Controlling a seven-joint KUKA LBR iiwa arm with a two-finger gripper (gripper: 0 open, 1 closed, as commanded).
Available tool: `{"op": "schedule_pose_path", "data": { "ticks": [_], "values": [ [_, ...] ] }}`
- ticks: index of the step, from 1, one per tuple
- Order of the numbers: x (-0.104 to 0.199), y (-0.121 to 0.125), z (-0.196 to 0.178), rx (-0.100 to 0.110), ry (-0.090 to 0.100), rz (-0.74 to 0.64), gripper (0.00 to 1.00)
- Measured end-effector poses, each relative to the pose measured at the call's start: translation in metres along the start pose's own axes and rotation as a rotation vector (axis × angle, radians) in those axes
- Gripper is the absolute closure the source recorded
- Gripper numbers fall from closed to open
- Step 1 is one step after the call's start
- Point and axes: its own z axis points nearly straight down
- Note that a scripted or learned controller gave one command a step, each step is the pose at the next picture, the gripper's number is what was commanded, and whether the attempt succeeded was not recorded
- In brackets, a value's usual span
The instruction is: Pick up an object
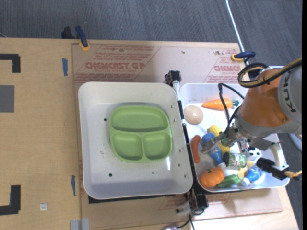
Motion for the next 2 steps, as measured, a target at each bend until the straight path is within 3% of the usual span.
{"op": "schedule_pose_path", "data": {
  "ticks": [1,2],
  "values": [
    [-0.001,0.001,-0.009,-0.002,-0.002,0.001,1.0],
    [0.101,0.033,-0.096,0.009,0.01,-0.43,1.0]
  ]
}}
